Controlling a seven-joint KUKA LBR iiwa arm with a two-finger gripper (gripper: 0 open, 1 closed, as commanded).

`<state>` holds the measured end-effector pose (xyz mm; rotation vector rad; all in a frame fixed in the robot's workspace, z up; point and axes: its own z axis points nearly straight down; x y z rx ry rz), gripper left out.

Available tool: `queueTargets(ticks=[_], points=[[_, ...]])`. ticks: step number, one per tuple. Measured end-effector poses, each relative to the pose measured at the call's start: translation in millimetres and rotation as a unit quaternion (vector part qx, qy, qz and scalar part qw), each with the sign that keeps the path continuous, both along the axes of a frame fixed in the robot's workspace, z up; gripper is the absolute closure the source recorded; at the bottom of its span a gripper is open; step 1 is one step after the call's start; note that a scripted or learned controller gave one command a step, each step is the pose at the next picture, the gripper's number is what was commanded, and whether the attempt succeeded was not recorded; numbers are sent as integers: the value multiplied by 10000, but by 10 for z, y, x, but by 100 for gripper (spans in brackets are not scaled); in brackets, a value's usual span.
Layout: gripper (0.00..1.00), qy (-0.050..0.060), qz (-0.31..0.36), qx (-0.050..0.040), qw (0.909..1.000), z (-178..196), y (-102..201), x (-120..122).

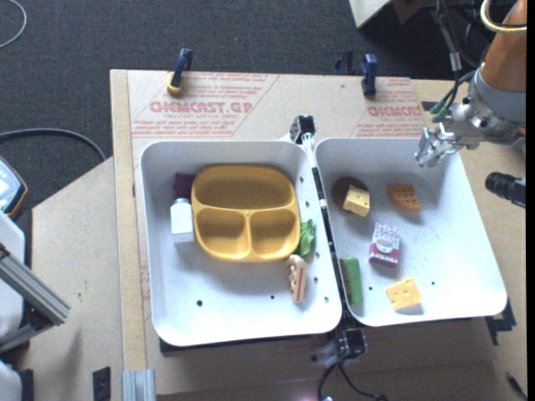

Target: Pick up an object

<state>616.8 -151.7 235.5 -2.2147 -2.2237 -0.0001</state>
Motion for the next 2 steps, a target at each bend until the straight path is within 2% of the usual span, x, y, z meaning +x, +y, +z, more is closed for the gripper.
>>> queueTargets(ticks=[2], points=[[100,7,11,4,10000,0,1131,-408]])
